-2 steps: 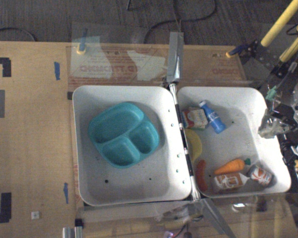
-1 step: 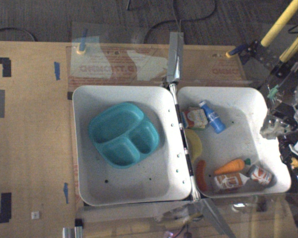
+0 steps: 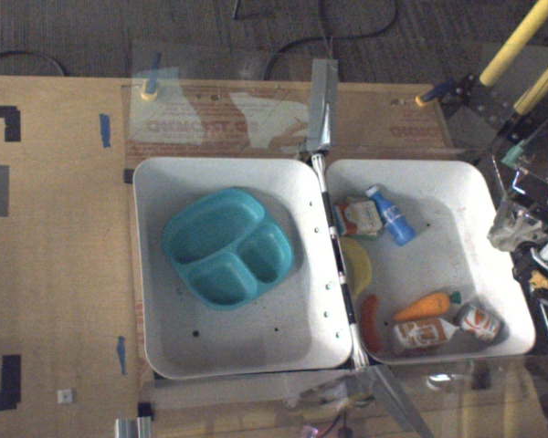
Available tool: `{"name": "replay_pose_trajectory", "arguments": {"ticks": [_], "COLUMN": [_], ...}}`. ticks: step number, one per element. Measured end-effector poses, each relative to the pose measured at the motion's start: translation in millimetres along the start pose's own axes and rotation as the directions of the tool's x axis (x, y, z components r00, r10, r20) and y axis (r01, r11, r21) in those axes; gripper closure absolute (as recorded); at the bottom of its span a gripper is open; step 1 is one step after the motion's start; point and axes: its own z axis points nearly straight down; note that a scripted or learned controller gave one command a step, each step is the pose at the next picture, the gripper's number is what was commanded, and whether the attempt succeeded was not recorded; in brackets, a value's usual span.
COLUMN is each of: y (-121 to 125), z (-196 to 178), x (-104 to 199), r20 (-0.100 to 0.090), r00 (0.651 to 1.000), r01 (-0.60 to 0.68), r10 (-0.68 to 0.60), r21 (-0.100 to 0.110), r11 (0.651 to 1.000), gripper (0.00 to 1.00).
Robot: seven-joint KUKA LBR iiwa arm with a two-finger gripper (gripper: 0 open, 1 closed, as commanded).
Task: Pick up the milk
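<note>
The bottle (image 3: 424, 333) lies lower right. The milk (image 3: 391, 214), a blue-capped bottle, lies clear for grasping. Whether the tool (image 3: 521, 226) at right is open, I cannot tell.

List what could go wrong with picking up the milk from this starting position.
1. The milk lies against the right bin's left wall, touching the blue bottle, so a grasp may catch the bottle or the wall instead.
2. The gripper sits at the bin's right edge, so it has to cross the whole bin.
3. The yellow item lies just below the milk and could get nudged.
</note>
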Motion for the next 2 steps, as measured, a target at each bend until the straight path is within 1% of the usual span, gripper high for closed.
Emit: {"name": "replay_pose_trajectory", "arguments": {"ticks": [1, 2], "y": [29, 11], "z": [-7, 3], "x": [-40, -14], "r20": [0.001, 0.0], "r00": [1.0, 0.995], "r01": [-0.01, -0.099], "r10": [0.01, 0.099], "r21": [-0.001, 0.004], "r11": [1.0, 0.995], "gripper": [1.0, 1.0]}}
